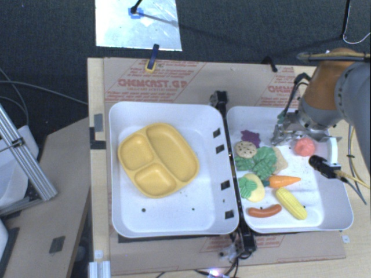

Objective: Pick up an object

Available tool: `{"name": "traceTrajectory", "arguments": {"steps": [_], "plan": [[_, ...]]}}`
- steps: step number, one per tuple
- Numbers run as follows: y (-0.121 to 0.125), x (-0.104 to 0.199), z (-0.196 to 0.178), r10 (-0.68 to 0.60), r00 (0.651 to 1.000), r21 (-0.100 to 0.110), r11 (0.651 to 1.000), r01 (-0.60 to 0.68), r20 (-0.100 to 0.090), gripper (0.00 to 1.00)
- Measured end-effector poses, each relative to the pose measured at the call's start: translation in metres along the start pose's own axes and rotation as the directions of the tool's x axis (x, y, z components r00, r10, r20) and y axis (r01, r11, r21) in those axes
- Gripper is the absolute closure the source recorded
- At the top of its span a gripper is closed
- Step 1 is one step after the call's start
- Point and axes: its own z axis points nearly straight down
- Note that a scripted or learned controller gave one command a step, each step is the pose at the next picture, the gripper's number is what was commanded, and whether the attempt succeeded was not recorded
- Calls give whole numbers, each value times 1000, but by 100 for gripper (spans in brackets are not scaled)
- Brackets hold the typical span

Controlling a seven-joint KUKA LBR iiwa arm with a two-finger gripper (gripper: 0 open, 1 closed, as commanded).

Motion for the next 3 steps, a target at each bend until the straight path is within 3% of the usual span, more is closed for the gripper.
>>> {"name": "traceTrajectory", "arguments": {"steps": [1, 2, 3], "plan": [[-45, 17, -1, 1, 1000, -1, 1000, -1, 0, 100], [-130, 62, 1, 0, 1000, 6, 1000, 0, -3, 100], [-152, 80, 0, 1, 1000, -2, 1000, -1, 1, 100]]}}
